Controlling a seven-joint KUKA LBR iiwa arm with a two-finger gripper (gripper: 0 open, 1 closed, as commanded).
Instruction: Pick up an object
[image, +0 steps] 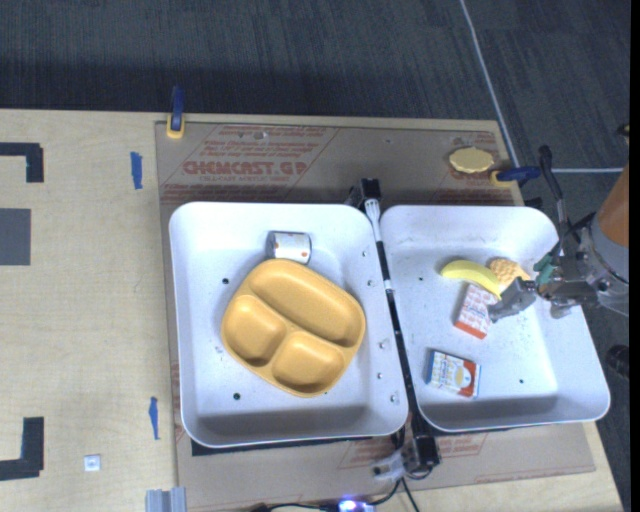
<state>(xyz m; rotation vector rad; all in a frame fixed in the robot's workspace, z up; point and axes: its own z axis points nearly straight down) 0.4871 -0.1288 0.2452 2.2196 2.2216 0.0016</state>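
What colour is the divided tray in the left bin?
Yellow-orange tray, seen in the camera view.

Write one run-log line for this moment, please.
gripper: low in right bin, beside banana | grasp: unclear | left bin: yellow tray | status: no object lifted

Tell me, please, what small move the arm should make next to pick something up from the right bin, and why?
Probably a short shift toward the banana, then down. The hand sits at the right side of the right bin, beside a small orange-yellow item and the red and white carton, with nothing visibly between its fingers. The banana lies close by and looks easy to grasp.
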